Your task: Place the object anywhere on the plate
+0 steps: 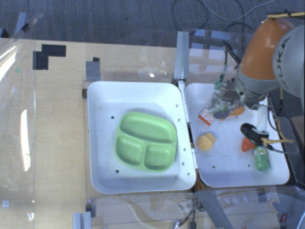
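Gripper (223, 104): low in right bin (228, 173); fingers' state, cannot tell
Plate (145, 140): green, left bin (102, 128)
Corn (206, 141): right bin

A: Where is there room?
B: Left bin (97, 128): the green plate (145, 141) sits open from above, white floor bare around it.
A: And the right bin (281, 175)?
B: Crowded. Corn (206, 141) centre, bottle (261, 158) lower right, arm (267, 56) over its top.

Pale wooden bench top (52, 128), dark blue-grey carpet (105, 8) beyond, black cables (209, 6) looped on floor, black tape marks (47, 55) on bench, window glare at left.
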Robot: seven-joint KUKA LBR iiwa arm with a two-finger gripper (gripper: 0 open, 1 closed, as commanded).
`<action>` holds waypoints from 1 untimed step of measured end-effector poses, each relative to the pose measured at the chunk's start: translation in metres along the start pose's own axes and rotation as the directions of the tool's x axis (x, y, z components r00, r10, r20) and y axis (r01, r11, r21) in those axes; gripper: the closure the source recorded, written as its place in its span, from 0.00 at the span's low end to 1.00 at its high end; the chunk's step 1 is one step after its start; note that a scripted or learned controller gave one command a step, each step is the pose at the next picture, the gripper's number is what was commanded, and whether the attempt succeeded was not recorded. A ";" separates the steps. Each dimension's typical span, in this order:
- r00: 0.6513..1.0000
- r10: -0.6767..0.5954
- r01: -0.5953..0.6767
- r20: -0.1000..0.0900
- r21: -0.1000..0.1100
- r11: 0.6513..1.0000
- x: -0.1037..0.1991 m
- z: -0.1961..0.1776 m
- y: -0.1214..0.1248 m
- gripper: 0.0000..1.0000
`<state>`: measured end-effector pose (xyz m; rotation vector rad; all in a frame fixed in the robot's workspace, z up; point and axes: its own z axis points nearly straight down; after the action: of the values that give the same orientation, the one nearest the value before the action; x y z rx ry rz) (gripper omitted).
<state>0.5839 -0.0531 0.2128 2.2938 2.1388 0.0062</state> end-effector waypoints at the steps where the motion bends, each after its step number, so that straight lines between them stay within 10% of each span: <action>1: 0.999 0.049 -0.049 -0.001 0.005 0.999 0.080 0.028 -0.057 1.00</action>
<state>0.5328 0.0304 0.1842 2.3486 2.0854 0.0031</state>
